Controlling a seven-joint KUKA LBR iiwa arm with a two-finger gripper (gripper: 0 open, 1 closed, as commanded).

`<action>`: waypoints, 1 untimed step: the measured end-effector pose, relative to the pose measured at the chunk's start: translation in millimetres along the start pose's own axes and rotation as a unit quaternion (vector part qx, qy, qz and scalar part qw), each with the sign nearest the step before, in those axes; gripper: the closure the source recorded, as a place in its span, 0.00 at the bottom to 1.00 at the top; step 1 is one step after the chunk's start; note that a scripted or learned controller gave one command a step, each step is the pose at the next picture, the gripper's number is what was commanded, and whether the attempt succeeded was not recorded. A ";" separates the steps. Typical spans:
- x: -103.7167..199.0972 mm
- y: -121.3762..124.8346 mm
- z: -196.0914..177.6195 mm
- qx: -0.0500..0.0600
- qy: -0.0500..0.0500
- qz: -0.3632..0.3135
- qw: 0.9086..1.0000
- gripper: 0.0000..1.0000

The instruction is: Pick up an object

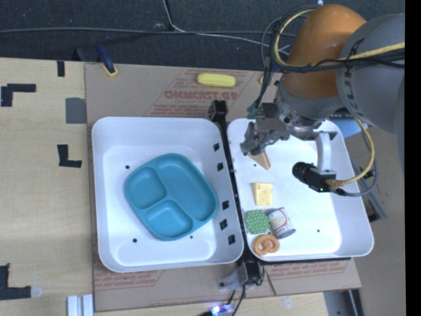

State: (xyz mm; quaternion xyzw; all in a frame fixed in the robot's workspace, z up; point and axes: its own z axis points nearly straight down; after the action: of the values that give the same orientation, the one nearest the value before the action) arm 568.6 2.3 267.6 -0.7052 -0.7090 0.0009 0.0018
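Tan wedge [263, 159] sits right at the gripper [258, 147] tips in the right bin [352, 239], seemingly pinched between them. It looks light, stiff, smooth toy food; gripping across its flat sides should suit it. Cheese [263, 193] lies just below.

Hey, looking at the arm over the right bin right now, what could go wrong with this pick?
1. The gripper sits over a tan wedge-shaped piece close to the right white bin's left wall; it could scrape that wall.
2. The wedge is small and tapered, so it may slip out.
3. The yellow cheese-like block lies just below and could get nudged.
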 end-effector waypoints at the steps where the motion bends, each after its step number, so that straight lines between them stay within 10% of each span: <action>1: 37.4 -33.3 20.3 0.001 0.000 0.001 1.000 1.00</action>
State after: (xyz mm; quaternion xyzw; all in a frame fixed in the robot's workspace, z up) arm 535.0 39.6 247.4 -0.7058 -0.7084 0.0019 0.0022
